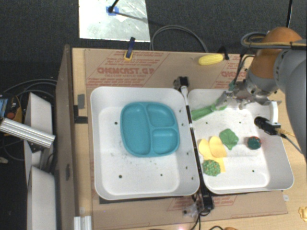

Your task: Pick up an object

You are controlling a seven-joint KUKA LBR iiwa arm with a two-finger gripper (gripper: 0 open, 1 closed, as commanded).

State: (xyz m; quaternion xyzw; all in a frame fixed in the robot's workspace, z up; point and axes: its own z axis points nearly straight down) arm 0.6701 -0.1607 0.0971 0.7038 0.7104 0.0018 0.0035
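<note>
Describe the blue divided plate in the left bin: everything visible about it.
The blue divided plate is a teal, rounded-square tray that looks like smooth plastic, moulded into three compartments: one large on the left, two smaller on the right. It lies flat and upright near the middle of the left bin, with nothing in its compartments and nothing else touching it.

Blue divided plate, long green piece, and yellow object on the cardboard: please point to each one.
Blue divided plate [149, 129]: camera view, its middle ridge.
Long green piece [202, 112]: camera view, mid-length.
Yellow object [210, 59]: camera view, its middle.
</note>
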